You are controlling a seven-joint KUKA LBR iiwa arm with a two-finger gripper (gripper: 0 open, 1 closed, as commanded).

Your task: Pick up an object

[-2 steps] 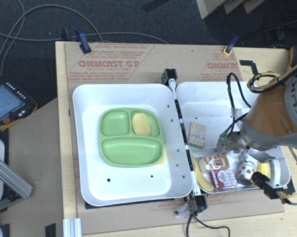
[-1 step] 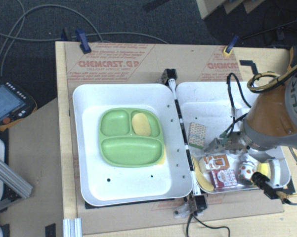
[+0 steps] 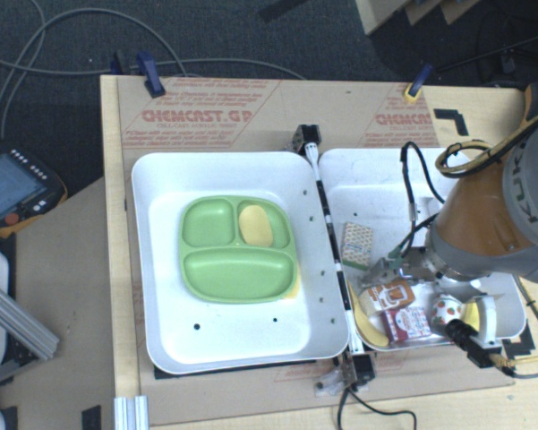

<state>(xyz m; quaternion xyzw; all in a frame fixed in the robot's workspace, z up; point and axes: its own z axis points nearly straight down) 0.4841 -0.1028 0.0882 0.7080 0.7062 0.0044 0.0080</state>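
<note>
Down in the right bin point(image 3: 376, 164), the gripper point(image 3: 396, 271) hangs over a heap of packets; whether it is spread or closed, I cannot tell. Just beneath lies a red packet point(image 3: 408, 322) (long axis running toward the bin's near right corner). A green divided plate point(image 3: 237, 249) fills the left bin point(image 3: 161, 240).

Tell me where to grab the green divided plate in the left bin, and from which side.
Take the green divided plate by its raised rim, coming straight down from above. It lies flat in the left bin, so only the rim offers edges to pinch. The long front rim looks best: bare bin floor borders it, and the yellow item sits in a far compartment.
</note>
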